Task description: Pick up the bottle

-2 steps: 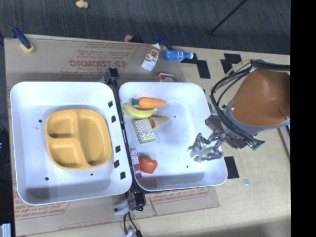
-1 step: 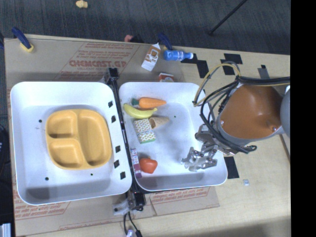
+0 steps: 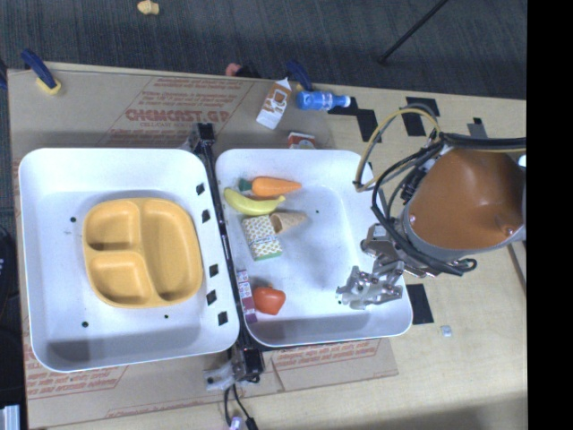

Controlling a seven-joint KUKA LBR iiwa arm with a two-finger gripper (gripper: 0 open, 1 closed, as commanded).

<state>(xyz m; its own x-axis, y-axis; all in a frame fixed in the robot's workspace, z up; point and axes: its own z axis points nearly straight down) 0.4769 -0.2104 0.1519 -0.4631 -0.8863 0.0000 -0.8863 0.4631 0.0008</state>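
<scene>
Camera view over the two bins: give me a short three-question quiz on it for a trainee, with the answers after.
1. True or false: the blue bottle lies inside the right bin.
2. What sits in the left bin? A) a mug B) a yellow divided plate C) a sponge
3. Fill in: the curved yellow fruit beside the carrot is a ____.

Key:
1. False. It lies on the bench, beyond that bin's far rim.
2. B
3. banana
</scene>
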